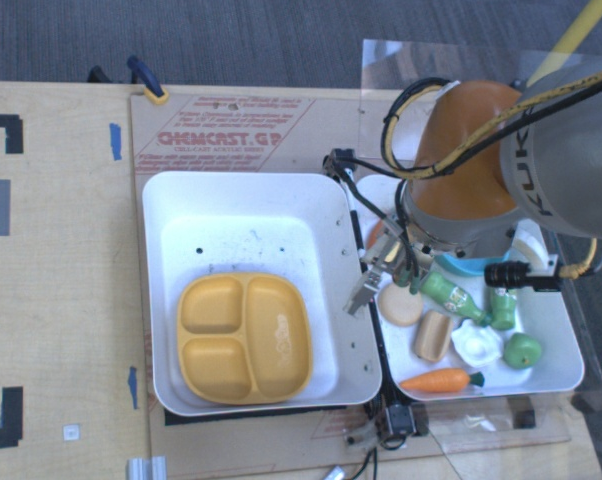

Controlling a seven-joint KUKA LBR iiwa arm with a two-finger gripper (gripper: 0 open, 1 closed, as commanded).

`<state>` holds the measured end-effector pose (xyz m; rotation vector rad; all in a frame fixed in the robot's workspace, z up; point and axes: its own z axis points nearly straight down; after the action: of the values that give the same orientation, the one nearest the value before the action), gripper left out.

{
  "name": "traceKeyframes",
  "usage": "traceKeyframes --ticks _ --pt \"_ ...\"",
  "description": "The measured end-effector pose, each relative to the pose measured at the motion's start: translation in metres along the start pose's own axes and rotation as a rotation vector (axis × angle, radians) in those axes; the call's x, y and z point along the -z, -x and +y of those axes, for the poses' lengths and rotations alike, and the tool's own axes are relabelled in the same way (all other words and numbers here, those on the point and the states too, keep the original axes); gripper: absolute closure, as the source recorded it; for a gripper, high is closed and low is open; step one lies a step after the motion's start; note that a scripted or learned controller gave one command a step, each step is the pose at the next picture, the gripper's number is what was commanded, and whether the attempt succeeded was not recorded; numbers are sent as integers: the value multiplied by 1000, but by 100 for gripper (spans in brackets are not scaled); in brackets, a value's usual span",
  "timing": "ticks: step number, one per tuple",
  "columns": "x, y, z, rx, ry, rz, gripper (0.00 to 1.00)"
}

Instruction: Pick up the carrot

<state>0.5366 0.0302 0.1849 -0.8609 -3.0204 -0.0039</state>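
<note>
The carrot [439, 381] is orange with a small green stub on its right end. It lies flat along the front wall of the right bin [566, 363]. My gripper [370, 279] hangs over the left rim of that bin, well behind and to the left of the carrot. Its fingers [361, 297] are open with nothing between them. The grey arm with its orange band [466, 153] covers the back of the right bin.
Around the carrot lie a tan cylinder [433, 336], a pale round disc [401, 308], a green bottle [453, 297], a white piece [477, 345], a green apple [522, 350] and a blue item [465, 264]. The left bin [171, 218] holds a yellow divided plate [246, 337].
</note>
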Motion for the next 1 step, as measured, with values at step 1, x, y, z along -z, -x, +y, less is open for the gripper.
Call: traceKeyframes --ticks 1 --pt "1 71 -17 -150 0 -9 0"
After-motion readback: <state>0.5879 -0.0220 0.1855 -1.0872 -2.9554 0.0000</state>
